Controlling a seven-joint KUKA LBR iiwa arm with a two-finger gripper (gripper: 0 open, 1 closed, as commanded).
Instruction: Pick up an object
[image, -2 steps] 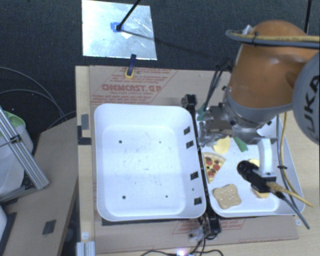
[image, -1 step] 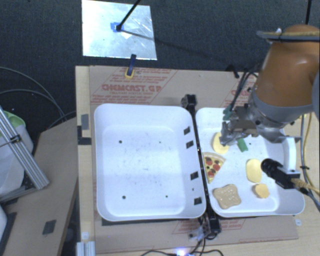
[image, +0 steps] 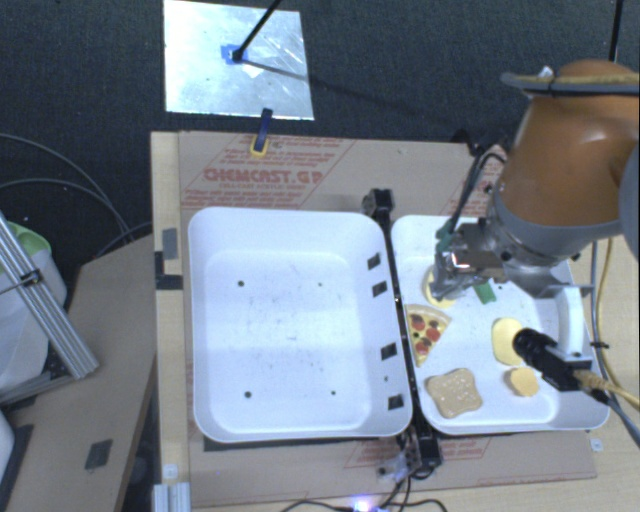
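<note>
The gripper sits low in the right white plastic bin, over a pale yellow object; how wide it stands I cannot tell. The object looks like light, stiff toy food, probably smooth, so gripping across its narrow sides seems safest

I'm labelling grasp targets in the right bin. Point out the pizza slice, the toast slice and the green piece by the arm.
pizza slice (image: 427, 331): camera view, middle of its topping.
toast slice (image: 454, 392): camera view, centre of its top face.
green piece (image: 485, 293): camera view, its visible middle.
</note>
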